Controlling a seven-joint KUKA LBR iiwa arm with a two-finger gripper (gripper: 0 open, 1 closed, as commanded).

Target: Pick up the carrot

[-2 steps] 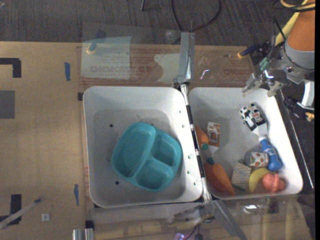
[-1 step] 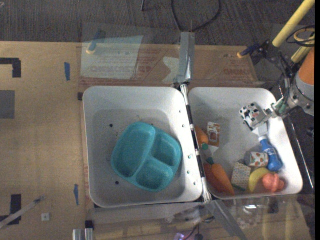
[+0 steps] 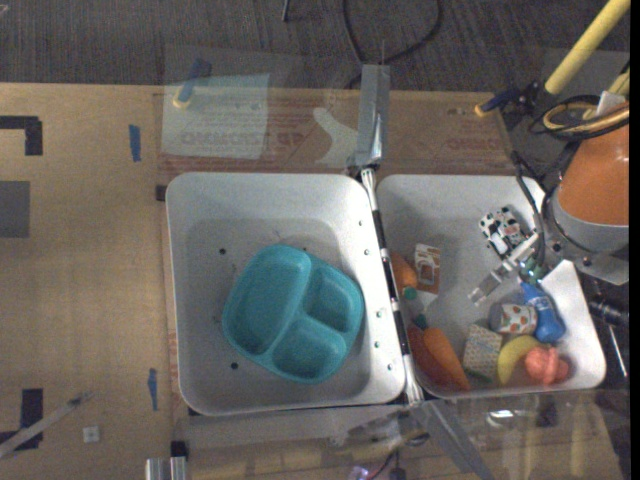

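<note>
Nearest me, along the right bin's (image 3: 455, 200) front wall, I see the carrot (image 3: 440, 356) lying by the divider, then a patterned block (image 3: 481, 350), a banana (image 3: 514, 356) and a pink toy (image 3: 545, 365). My gripper (image 3: 512, 260) hangs above that bin's middle, well apart from the carrot; I cannot tell how it's set. The left bin (image 3: 200, 208) holds a teal divided tray (image 3: 292, 311).
</note>
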